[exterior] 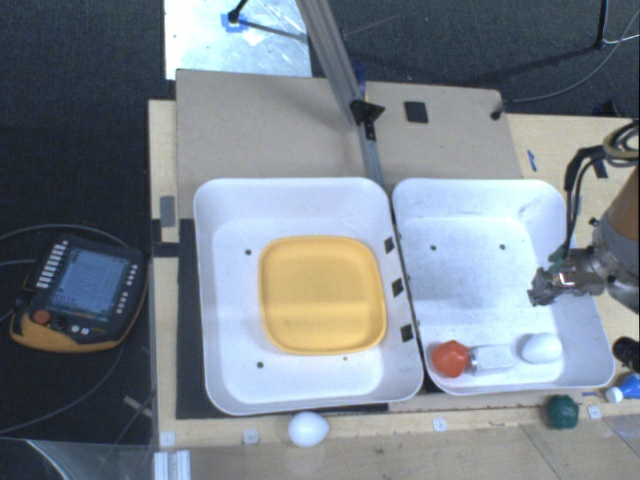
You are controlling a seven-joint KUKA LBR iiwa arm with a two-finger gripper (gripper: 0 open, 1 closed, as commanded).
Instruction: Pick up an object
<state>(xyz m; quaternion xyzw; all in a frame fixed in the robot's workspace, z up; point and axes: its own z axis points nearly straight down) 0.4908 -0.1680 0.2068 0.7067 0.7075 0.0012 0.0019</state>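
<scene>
The pincer (548, 286) is over the right bin (450, 208), near that bin's 3 o'clock edge, and it looks dark and small from up here. I cannot tell how it is set, and nothing can be seen in its grip. Low in the same bin, near 6 o'clock, lie three things in a row: a red-orange ball (450, 358), a small see-through piece (490, 358) just beside it, and a white egg shape (541, 348) at the far end. The egg shape lies at about 6 o'clock from the pincer, near it but apart. The left bin (225, 268) holds a yellow square plate (322, 294) that lies flat in its middle. On the surface (480, 438) outside the bins, another white egg shape (308, 429) sits at 6 o'clock below the left bin, and a dark green ball (562, 411) sits just past the right bin's lower corner, at about 5 o'clock. A handheld screen box (78, 291) lies on the dark floor far out at 9 o'clock.
</scene>
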